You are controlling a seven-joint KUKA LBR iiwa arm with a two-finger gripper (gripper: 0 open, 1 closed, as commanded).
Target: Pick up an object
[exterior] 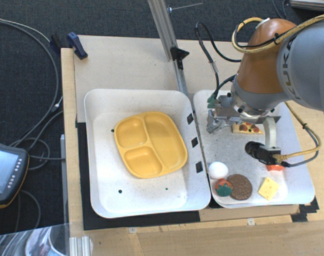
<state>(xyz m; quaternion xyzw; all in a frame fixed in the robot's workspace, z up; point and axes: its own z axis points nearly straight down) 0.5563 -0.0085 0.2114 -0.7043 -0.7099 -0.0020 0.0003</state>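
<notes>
Small toy foods in the right bin (298, 143): white egg (218, 169), brown cookie (239, 186), yellow cheese wedge (268, 188), all below the gripper (221, 120) toward the near rim. Probably light, rigid, smooth; egg likely to roll, so pinch across its middle. Gripper low over the bin floor, nothing visibly held; opening impossible to tell.

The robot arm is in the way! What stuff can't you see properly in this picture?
- Gripper: the camera view looks down on the arm's wrist, which covers the fingers, so open or shut is unclear.
- Colourful item in the right bin: half under the wrist, too hidden to name.
- Red and green thing beside the brown disc: too small to identify.
- Small orange piece: partly hidden by the black part above it.
</notes>
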